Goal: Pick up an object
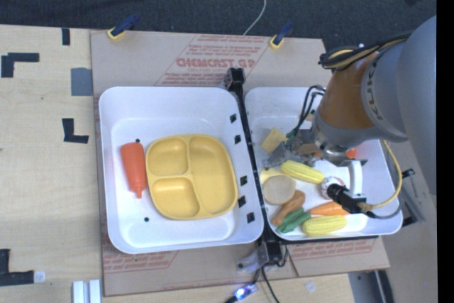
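My gripper [295,148] is low in the right bin [312,101], just right of a pale yellow wedge [272,140] and above a corn cob [303,171]. Nothing can be seen held in it. Below lie a round tan bun [278,189], a brown piece [289,206], a green pod [291,221], an orange carrot [330,209] and a second yellow cob [325,225]. The arm's grey wrist with its orange band [344,99] hides the bin's right part.
The left bin [113,110] holds a yellow divided plate [190,175] and an orange carrot-like toy [133,168] beside it. A black divider [242,138] runs between the bins. Cables [394,181] loop by the right bin's edge.
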`<state>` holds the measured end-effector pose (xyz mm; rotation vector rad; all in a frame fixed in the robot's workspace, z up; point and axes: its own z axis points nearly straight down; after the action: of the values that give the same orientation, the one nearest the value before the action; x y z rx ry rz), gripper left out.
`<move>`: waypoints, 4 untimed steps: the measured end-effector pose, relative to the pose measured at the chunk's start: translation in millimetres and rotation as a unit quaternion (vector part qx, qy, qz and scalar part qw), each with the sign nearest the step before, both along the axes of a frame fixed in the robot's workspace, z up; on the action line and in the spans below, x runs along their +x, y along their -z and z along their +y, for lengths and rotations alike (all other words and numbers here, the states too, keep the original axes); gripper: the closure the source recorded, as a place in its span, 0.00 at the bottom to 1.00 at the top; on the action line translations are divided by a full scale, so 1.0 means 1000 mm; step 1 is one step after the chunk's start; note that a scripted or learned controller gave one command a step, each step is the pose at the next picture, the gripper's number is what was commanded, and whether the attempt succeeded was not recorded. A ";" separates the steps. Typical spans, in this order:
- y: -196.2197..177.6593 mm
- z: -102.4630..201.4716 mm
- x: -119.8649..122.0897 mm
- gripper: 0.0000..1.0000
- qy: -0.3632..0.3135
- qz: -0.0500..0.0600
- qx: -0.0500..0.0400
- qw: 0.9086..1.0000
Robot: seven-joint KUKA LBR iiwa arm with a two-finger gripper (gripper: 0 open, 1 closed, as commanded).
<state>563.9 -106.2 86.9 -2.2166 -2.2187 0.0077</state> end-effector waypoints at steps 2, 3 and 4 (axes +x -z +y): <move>-0.008 0.000 0.000 1.00 0.000 -0.003 -0.001 1.000; -0.052 0.005 0.004 1.00 0.000 -0.005 0.000 1.000; -0.101 -0.001 -0.002 1.00 0.000 -0.005 0.000 1.000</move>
<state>561.4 -107.6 187.5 -2.2228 -2.2234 -0.0022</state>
